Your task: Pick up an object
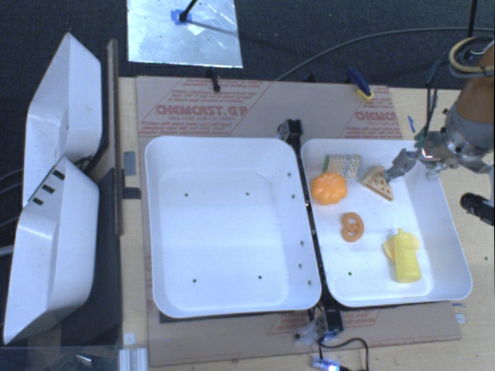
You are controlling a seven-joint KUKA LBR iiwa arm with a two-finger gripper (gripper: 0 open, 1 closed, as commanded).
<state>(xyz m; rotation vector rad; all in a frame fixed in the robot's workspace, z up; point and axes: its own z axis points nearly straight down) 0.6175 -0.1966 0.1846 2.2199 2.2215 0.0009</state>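
The right bin (448, 230) holds an orange pumpkin-like toy (329, 188), a speckled green-grey sponge block (343, 165), a tan wedge like a slice of bread or cheese (378, 183), a small orange pretzel (352, 226) and a yellow bottle (405, 256). My gripper (404, 163) hangs over the bin's far right part, its grey fingers (398, 165) just right of the wedge and close above it. Nothing shows between the fingers.
The left bin (166, 207) lies beside the right one, joined by a black clamp strip (307, 207). Both rest on a cardboard sheet (201, 110). Two stacked white bins (54, 199) stand at the far left. A metal plate (184, 20) lies at the back.
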